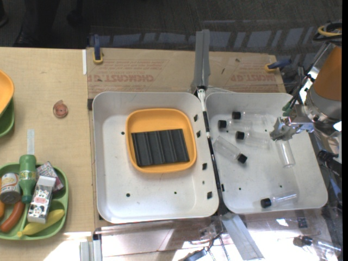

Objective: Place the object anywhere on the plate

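An orange-yellow plate sits in the left bin, and a dark grey ridged slab lies flat on it. In the right bin lie several clear vials with black caps, among them one near the middle and one at the front. My gripper hangs over the right side of the right bin, far from the plate. A clear vial sits just below the gripper's tip. Whether it is touching the gripper is unclear.
A metal divider runs between the two bins at the back. To the left, on the wooden bench, a green tray holds toy food and bottles. A cardboard sheet lies behind the bins.
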Robot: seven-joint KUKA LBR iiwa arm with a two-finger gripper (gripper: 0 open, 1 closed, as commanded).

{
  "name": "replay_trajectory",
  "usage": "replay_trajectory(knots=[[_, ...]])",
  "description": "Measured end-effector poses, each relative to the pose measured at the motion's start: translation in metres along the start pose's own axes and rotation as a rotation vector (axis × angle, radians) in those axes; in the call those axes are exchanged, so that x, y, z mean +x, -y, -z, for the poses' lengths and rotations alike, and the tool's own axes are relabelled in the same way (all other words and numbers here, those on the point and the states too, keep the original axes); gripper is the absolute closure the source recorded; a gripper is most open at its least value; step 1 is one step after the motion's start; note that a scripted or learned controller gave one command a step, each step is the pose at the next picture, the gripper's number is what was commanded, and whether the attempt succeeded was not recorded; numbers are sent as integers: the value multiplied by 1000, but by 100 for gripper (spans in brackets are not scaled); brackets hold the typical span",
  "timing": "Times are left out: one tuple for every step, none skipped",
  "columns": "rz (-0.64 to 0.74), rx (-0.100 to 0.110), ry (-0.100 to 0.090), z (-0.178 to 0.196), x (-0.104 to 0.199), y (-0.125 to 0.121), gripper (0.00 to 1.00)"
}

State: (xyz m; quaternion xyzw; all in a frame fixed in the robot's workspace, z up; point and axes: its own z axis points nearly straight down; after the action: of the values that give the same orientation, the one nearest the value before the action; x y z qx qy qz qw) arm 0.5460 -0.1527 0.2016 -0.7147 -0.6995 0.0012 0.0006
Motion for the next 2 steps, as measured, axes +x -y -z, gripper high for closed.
replay_trajectory(knots=[[154, -1, 2, -1, -23, -85, 100], [448, -3, 2, -23, -52, -114, 100]])
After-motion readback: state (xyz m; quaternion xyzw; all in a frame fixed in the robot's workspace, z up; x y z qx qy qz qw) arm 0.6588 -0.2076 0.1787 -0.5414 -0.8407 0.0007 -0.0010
